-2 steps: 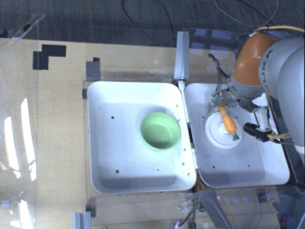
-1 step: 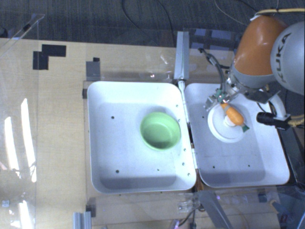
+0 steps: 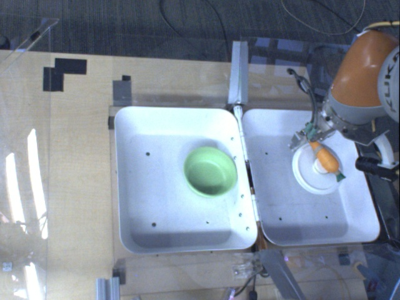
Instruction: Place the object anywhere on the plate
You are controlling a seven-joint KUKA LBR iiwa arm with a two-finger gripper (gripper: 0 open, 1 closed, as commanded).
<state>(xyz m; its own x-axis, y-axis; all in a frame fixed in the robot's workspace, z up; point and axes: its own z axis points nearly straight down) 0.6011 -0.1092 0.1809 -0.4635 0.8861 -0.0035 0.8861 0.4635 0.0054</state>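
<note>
The scene is evenly and brightly lit from above, with soft, diffuse light. Both white bins read clean and near overexposed on their floors, the left bin [image 3: 150, 186] showing a grey shadow band along its near wall, the right bin [image 3: 275, 186] the same. White streaks of glare lie on a clear panel over the bench [image 3: 75, 167] at the left edge. The green bowl [image 3: 210, 170] casts a faint shadow on its near side. The picture is slightly soft throughout, with fine detail smeared; the dark floor [image 3: 125, 5] beyond the bench is dim and grainy.
</note>
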